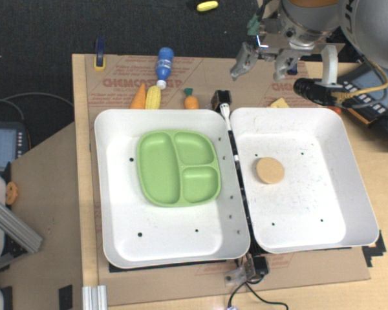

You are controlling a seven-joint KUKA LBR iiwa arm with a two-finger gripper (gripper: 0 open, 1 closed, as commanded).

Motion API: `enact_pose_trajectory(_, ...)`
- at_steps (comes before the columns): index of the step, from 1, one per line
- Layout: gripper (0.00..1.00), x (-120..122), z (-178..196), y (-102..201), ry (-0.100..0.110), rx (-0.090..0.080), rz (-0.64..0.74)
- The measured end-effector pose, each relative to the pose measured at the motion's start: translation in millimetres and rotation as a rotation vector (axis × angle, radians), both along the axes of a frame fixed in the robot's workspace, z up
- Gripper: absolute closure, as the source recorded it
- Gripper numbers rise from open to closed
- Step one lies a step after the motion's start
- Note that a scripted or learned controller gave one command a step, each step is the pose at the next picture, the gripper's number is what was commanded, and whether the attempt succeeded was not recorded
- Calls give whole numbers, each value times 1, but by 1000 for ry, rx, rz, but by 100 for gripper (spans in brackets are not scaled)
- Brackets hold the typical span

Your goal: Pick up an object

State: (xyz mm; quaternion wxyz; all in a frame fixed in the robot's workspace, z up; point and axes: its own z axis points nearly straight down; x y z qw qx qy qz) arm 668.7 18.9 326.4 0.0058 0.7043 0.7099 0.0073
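Where cardboard (200, 66) reads "CHEMCO", end effector (264, 62) open above it

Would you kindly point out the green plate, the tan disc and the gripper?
green plate (156, 168): camera view, on its large left compartment.
tan disc (269, 170): camera view, on its flat top.
gripper (262, 65): camera view, midway between its fingertips.
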Motion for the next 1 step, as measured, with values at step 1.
enact_pose_trajectory(1,0,-3,-27,30,22,-2,-4)
